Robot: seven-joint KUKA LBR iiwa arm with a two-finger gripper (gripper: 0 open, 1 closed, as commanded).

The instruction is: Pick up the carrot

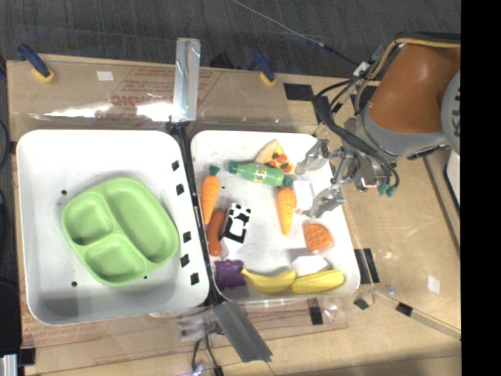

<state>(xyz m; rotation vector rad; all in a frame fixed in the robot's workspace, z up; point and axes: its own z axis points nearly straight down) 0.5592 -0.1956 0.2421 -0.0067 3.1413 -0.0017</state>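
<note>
Two carrots lie in the right bin (337, 143). One carrot (286, 208) is near the middle right, its green top toward the back and its tip toward the front. The other carrot (210, 194) lies along the bin's left wall. My gripper (320, 179) hangs over the bin's right side, just to the right of the nearer carrot. Its fingers (326, 201) stand apart, so it is open, and nothing sits between them.
The right bin also holds a green bottle (257, 173), a pizza slice (274, 155), a black-and-white block (237, 222), a sausage (215, 233), a waffle-like piece (318, 236), a purple piece (229, 272), a banana (268, 280) and corn (318, 280). A green divided plate (119, 229) lies in the left bin (39, 155).
</note>
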